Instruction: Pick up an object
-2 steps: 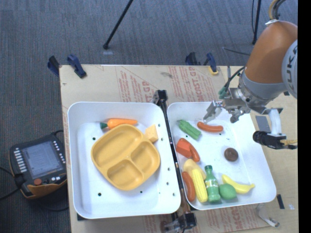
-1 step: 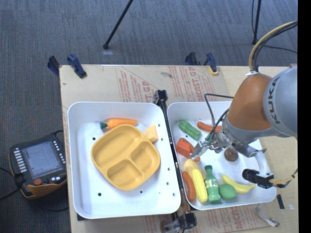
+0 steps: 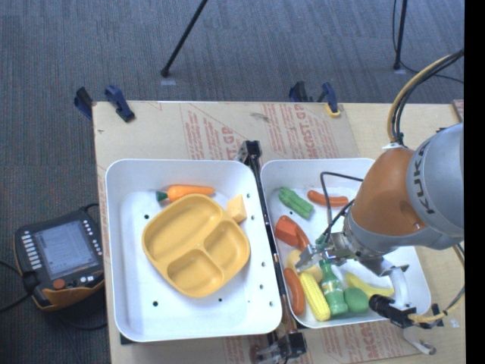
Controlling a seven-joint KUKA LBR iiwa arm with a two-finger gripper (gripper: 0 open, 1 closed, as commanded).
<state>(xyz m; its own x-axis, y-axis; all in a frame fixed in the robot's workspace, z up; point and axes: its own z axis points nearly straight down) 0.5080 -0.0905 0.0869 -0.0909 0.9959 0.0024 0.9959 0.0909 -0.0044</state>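
Observation:
My gripper [image 3: 319, 258] hangs low in the right bin [image 3: 356, 165], near its front middle. Its fingers look spread, with nothing between them. Just below it stands a small green bottle [image 3: 331, 283], with a yellow corn cob [image 3: 314, 296] and a red sausage [image 3: 294, 290] to its left. A green round piece [image 3: 356, 300] and a yellow banana [image 3: 369, 285] lie to the right. Further back lie a red-orange wedge [image 3: 289, 231], a green pepper [image 3: 295, 202] and a thin orange chili [image 3: 327, 199].
The left bin [image 3: 125, 203] holds a yellow divided plate [image 3: 197, 245], an orange carrot [image 3: 189, 191] and a yellow cheese wedge [image 3: 238, 208]. A black rail [image 3: 261, 203] runs between the bins. A teach pendant [image 3: 57, 256] lies off the bench to the left.

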